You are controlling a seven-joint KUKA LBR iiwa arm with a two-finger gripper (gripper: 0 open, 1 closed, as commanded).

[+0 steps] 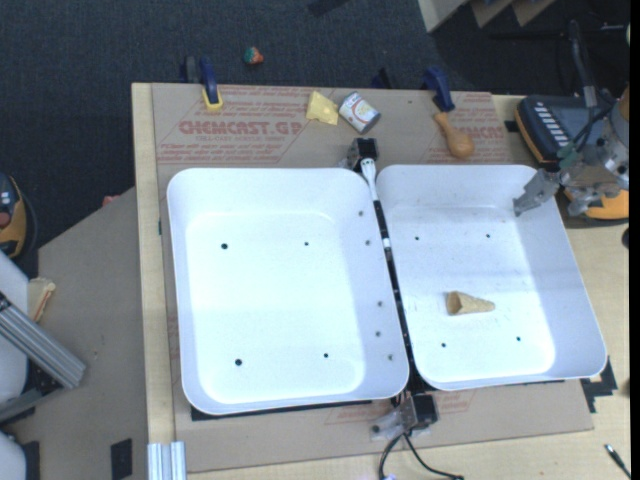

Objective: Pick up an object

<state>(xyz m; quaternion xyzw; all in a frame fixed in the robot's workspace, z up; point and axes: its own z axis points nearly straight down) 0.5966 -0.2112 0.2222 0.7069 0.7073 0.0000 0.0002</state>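
Observation:
A small tan wedge-shaped piece (468,304) lies flat on the floor of the right white bin (560,268), a little below its middle. My gripper (535,194) reaches in from the right edge of the camera view and hangs over the bin's upper right corner. It is well apart from the wedge, up and to the right of it. Nothing shows in its grasp. The left white bin (200,268) sits beside the right one.
On the board behind the bins lie a yellow block (322,109), a small white and grey can (359,112) and a wooden-handled tool (453,135). Blue clamps (210,80) (436,86) hold the board's far edge. A black device (548,126) sits at the right.

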